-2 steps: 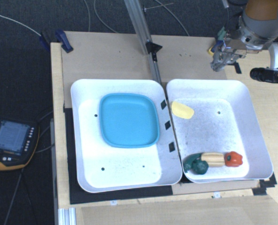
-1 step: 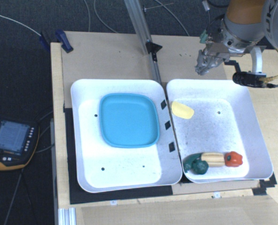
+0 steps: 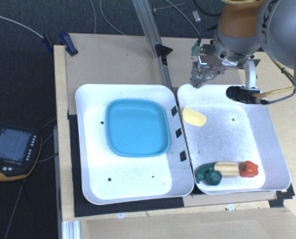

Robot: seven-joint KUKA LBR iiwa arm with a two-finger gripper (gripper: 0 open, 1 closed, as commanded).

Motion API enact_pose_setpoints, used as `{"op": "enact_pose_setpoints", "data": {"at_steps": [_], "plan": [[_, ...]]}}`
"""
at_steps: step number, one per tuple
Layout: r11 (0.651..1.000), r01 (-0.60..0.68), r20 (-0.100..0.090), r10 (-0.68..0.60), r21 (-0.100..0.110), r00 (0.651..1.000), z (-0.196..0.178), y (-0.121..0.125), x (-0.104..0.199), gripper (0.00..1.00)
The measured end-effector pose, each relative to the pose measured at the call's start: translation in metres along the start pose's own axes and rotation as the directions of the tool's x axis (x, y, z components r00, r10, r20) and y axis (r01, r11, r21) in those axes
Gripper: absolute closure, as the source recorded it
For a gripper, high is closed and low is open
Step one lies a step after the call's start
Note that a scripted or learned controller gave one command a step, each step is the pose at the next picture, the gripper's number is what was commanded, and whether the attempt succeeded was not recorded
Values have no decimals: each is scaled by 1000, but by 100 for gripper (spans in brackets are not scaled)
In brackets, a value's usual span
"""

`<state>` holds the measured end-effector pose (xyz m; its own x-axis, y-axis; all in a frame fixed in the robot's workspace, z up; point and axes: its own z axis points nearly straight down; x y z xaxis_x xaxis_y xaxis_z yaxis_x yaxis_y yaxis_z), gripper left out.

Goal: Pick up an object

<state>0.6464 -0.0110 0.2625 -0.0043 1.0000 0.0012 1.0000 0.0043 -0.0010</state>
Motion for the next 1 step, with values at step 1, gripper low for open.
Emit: {"op": "enact_pose_setpoints", "data": {"at_steps": [1], "plan": [[1000,0,0,0,0,1000,17,-13,55,100]]}}
